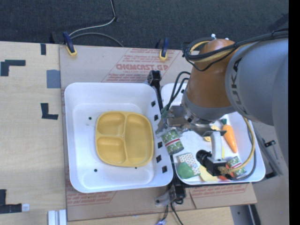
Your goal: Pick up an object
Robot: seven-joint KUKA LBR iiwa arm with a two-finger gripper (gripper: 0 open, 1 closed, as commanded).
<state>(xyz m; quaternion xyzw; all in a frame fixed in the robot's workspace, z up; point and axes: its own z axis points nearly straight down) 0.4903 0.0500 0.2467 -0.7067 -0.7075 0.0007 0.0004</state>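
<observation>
the grey arm [262, 78] reaches in from the right of the camera view and bends downward, its thick upper link filling the upper right. below it the orange band [208, 76] wraps the rounded section above the wrist, with black cables looping over its top. the wrist points down and slightly left, ending in the metal gripper [176, 125] mount, seen from above, so the gripper's state cannot be read.

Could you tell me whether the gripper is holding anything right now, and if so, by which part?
It cannot be told: the grey arm with the orange band hangs over the right white bin, hiding any hold.
</observation>
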